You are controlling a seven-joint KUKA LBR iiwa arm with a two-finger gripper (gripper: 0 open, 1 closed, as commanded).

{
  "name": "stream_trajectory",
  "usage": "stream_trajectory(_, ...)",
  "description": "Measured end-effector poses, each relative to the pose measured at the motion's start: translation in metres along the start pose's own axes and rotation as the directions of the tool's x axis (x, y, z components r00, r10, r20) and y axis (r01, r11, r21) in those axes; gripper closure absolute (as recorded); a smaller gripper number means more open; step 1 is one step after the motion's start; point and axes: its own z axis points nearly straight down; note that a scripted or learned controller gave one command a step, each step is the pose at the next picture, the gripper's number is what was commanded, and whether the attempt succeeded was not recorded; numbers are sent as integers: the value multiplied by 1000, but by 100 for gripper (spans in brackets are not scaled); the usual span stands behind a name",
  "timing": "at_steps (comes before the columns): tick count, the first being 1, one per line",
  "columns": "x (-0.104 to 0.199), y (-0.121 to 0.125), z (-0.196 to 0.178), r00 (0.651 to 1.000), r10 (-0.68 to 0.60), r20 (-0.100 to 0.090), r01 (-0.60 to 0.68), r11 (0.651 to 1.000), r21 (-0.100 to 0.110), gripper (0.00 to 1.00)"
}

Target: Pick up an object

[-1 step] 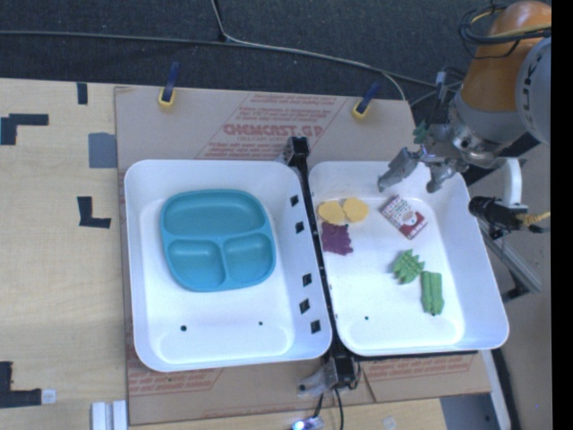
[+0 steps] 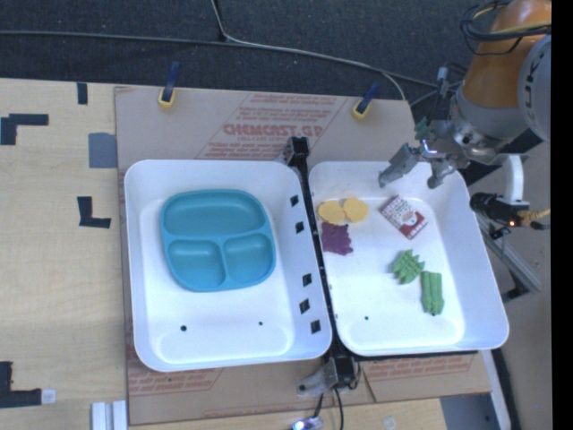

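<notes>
Jaws [image 2: 417,172] spread empty above red packet [image 2: 403,217]; arm cut off rightward.

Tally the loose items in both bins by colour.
Blue: 1, tray
Yellow: 1, chips
Purple: 1, grapes
Red and white: 1, packet
Green: 2, leafy piece, pod
Total: 6
</notes>
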Motion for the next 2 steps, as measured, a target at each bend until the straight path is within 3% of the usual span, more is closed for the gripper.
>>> stream_trajectory(2,-3,-5,107,1000,2,1,-2,1000,6,0)
